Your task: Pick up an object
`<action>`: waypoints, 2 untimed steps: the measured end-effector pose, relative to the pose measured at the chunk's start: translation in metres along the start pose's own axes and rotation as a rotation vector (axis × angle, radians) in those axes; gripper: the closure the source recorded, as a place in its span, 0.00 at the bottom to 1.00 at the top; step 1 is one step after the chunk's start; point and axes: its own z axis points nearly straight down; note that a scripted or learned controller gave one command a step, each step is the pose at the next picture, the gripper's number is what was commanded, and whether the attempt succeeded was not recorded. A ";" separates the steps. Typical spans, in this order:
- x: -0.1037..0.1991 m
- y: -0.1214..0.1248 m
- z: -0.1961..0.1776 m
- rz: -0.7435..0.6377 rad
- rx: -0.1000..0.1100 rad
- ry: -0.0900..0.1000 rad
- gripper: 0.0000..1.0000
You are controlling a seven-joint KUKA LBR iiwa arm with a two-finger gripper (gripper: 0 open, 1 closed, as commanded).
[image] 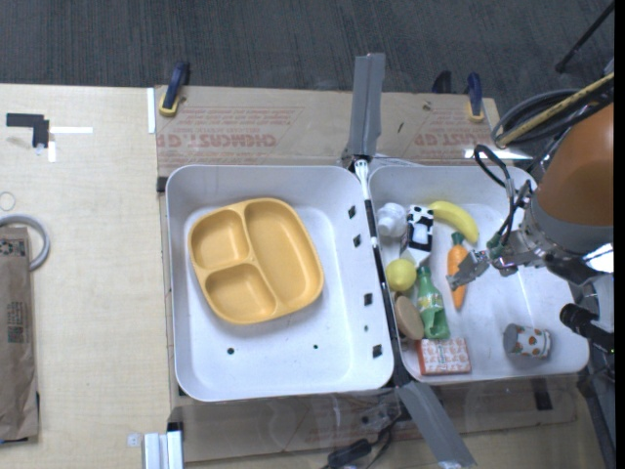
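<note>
The fingers [467, 274] are seen touching the orange plastic carrot [456, 267], at nine o'clock of the wrist; their spread cannot be told. The crowding green bottle [430, 306] could be knocked.

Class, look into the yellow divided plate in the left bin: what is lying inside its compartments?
The yellow divided plate shows three compartments with bare yellow floors. The bin floor beneath the plate is covered, so whatever is under it cannot be seen.

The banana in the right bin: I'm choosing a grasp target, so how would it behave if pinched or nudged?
The banana looks smooth and curved, so it may pivot or slip when pinched. It lies beside the carrot, so a nudge would probably shift both.
</note>
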 end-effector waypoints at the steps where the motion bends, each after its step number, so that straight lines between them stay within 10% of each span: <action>1: -0.003 0.025 0.072 -0.160 -0.003 -0.002 0.00; 2: -0.005 0.024 0.063 -0.154 -0.004 -0.003 1.00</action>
